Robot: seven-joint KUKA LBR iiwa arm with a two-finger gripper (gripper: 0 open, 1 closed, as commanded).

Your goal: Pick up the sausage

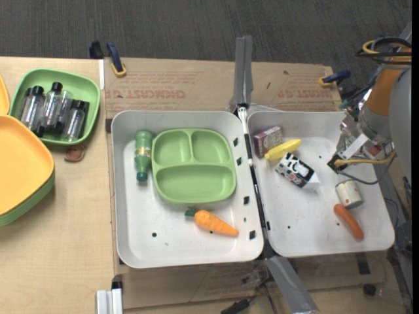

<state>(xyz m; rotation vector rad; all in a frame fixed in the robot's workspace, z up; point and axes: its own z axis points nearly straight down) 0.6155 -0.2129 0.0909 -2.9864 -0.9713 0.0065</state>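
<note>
Fingers: their spread could not be told; the gripper point(343, 157) sat dark and small at the right bin's far right side, and nothing was seen between its tips.
Gripper position: it hung above the right bin point(308, 244), near the right wall, with the grey arm point(393, 103) and its orange band behind it.
Sausage: the reddish-orange sausage point(349, 221) lay flat on the bin floor toward the near right corner, slanting from upper left to lower right.
Nearest neighbour: a small white cylinder point(348, 193) lay just beside the sausage's upper end, close to touching; whether they met could not be told.
Other clutter: a black-and-white carton point(296, 171), a yellow banana point(282, 149) and a pink box point(268, 138) lay well apart from the sausage, toward the bin's left.
Left bin: a green divided plate point(194, 165), a green bottle point(143, 153) and a carrot point(215, 222) were there, not involved.
Step in hand: judged to be the approach, with the sausage not yet grasped.
Doing it well: the gripper would best come nearer the camera, turn so the fingers straddle the sausage across its narrow width, and close at mid-length or lower, clear of the cylinder.
Risk: a descent too near the upper end could knock the cylinder or roll the sausage.
</note>
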